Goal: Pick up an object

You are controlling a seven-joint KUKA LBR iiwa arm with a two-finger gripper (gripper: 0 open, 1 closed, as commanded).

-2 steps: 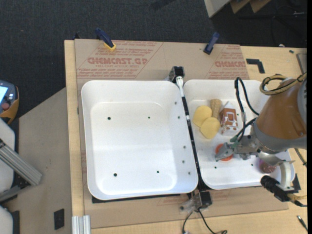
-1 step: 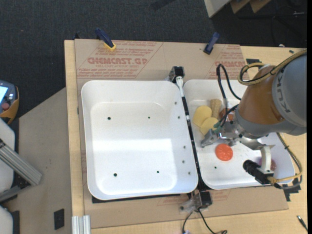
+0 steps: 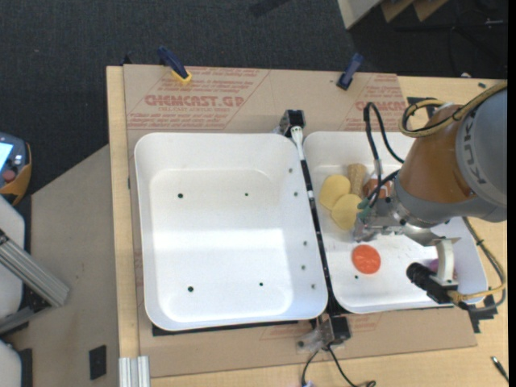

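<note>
The right bin holds two pale yellow round pieces, a tan piece behind them, a red-orange round object toward the front, and a small purple item at the right. My gripper reaches down from the grey and orange arm, its tip right beside the nearer yellow piece and just above the red-orange object. The wrist covers the tips. A brownish object peeks out by the wrist.
The left bin lies beside the right one, with a black divider rail between them. Blue clamps hold the cardboard base at the back. Black cables loop over the right bin's far edge.
</note>
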